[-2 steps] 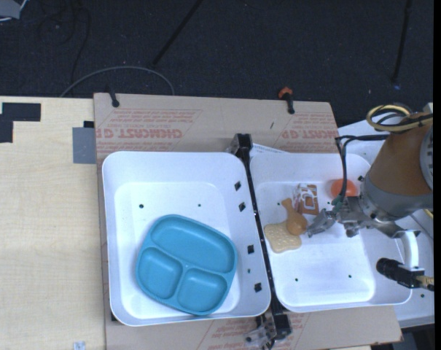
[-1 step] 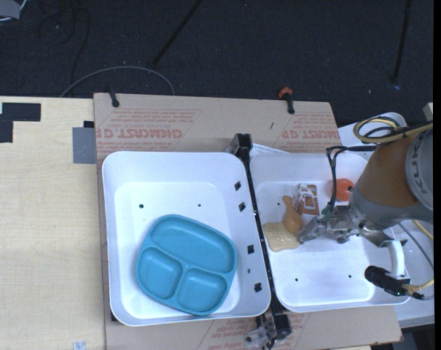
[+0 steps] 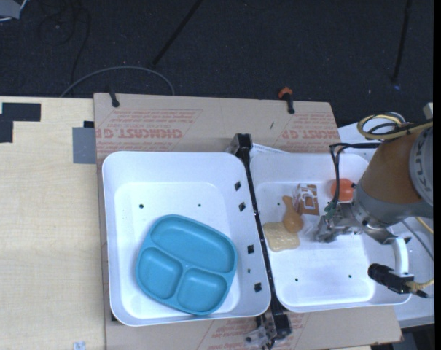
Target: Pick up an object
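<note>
- The arm [image 3: 395, 177] reaches in from the right edge of the worktop [image 3: 38, 224], its broad orange band hanging over the right-hand rim of the right bin [image 3: 322, 283].
- Below the band the grey wrist bends down and toward the bin's middle, so that the tool [image 3: 326, 226] sits low inside the right bin, near its right wall and roughly midway between its far and near edges.
- The tool is a small dark metallic cluster here; whether it is released or clenched I cannot tell, and nothing is plainly seen gripped in it.
- Just beside the tool, toward the bin's centre, lies a tan, pear-shaped object [image 3: 290, 214], its narrow end pointing to the far edge.
- Touching that piece on its near side is a pale, flat beige object [image 3: 281, 237].
- A small printed card or packet [image 3: 307, 197] in brown and white lies just beyond the tool, toward the far edge.
- A small orange-red ball [image 3: 343, 189] rests against the arm's band near the right wall, partly hidden by it.
- The left bin [image 3: 133, 173] holds a blue divided plate [image 3: 186, 264] with three compartments, lying toward its near edge, well apart from the tool.
- Both bins rest on a cardboard sheet [image 3: 205, 126] on the worktop.
</note>
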You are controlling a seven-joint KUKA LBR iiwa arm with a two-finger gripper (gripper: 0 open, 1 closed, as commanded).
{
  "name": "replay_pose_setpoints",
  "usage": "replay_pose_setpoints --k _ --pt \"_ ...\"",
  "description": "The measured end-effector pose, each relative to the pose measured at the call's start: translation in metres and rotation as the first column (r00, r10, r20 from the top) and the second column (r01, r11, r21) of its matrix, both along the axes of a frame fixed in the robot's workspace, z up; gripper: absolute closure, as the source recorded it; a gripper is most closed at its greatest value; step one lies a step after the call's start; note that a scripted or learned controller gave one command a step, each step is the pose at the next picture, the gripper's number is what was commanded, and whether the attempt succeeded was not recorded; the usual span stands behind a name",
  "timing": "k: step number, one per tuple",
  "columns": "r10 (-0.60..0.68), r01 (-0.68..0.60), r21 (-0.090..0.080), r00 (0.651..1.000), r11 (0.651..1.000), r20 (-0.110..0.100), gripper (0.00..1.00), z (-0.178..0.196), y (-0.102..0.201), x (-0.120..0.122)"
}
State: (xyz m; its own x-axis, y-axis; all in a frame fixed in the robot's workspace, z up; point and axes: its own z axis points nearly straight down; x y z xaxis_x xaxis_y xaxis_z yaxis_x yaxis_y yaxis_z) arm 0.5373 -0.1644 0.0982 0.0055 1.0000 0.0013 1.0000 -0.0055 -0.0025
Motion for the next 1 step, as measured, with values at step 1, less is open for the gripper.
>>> replay_pose_setpoints --k 1 --pt "0.000 0.000 -0.002 1.000 1.000 0.003 1.00 0.0430 -0.0042 -0.0029"
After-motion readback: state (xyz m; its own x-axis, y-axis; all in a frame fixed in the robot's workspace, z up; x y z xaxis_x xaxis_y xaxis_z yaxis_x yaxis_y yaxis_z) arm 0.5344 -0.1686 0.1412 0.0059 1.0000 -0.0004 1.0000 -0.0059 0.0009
